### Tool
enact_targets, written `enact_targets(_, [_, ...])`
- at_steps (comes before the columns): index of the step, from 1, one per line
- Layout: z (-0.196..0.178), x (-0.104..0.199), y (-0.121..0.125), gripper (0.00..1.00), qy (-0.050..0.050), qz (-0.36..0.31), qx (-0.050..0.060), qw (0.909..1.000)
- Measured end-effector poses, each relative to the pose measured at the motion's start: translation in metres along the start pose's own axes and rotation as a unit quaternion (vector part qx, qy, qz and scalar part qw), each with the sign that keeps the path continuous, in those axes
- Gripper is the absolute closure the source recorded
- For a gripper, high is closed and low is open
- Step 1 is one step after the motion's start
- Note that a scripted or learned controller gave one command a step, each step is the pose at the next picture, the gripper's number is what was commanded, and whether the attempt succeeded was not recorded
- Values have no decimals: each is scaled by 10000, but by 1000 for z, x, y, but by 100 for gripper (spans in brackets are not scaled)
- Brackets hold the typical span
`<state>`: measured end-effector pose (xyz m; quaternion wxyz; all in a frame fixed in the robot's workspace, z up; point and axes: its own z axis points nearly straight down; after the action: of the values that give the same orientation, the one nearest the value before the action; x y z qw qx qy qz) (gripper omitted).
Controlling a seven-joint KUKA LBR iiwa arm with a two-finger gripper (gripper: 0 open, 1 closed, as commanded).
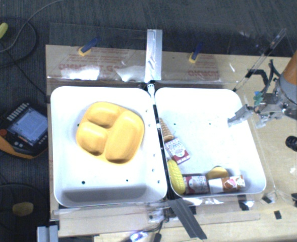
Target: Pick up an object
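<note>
Hovering at the approach stage: pincer (237, 118) parked over the right bin's (203, 100) far right edge, nothing between its tips, can't tell how wide it's spread. Pickable stuff sits along that bin's near and left sides: corn cob (175, 175), small packet (178, 149), bottle (209, 184). Next up, probably swinging inward and dropping onto one.

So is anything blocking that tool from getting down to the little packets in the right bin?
Nothing visible does. The tool sits at the right bin's upper right edge, with bare white floor between it and the packets lined along the bottom wall beside the corn cob.
</note>
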<state>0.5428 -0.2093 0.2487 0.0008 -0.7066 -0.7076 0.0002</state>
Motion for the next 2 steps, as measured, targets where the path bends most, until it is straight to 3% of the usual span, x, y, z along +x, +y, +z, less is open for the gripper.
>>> enact_targets(1, [72, 19, 16, 0, -4, -463, 5, 9989])
enact_targets(2, [160, 12, 77, 0, -37, -1159, -50, 9932])
